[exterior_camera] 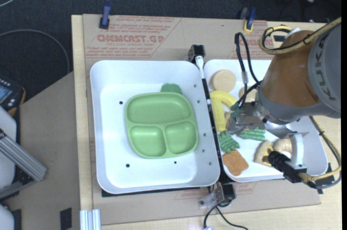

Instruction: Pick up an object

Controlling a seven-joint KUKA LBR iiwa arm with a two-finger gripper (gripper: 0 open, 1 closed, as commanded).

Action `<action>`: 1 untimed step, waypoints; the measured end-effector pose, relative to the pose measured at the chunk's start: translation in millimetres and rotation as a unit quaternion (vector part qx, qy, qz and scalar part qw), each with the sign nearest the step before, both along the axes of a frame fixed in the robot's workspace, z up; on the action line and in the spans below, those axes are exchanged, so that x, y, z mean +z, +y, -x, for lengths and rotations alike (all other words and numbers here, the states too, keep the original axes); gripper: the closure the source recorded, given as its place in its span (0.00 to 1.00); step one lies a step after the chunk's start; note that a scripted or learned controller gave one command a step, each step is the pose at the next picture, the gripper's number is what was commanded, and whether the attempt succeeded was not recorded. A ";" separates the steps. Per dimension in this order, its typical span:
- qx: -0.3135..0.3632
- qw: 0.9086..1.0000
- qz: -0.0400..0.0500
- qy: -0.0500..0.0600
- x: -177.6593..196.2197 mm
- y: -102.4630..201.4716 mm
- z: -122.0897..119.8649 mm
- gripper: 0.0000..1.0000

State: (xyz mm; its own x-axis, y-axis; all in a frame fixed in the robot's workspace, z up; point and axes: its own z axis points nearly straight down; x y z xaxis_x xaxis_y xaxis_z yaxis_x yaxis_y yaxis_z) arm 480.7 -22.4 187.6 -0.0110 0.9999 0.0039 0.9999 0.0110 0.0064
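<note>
Reaching low into the right bin [320, 161], the end effector [242, 121] sits among toy foods: a yellow banana [219, 106] at its left, a green leafy piece [227, 142] just below, a tan round disc [223, 80] above and an orange cracker-like piece [236, 163] nearer the front. Whether it is spread or pinching anything cannot be told, as the wrist hides it. Judging from this, nothing is lifted yet; grasp and raise remain. The left bin [105, 131] holds a green divided plate [161, 125].

Red print "CHEMCAST G P" on the brown board [130, 33] behind my bins, smaller red lines around it unreadable, letters "KU" on my arm [328, 82]
</note>
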 end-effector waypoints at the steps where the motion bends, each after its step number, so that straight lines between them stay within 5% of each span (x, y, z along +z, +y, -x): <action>1: -0.001 1.000 0.000 0.002 14.6 70.7 1.4 1.00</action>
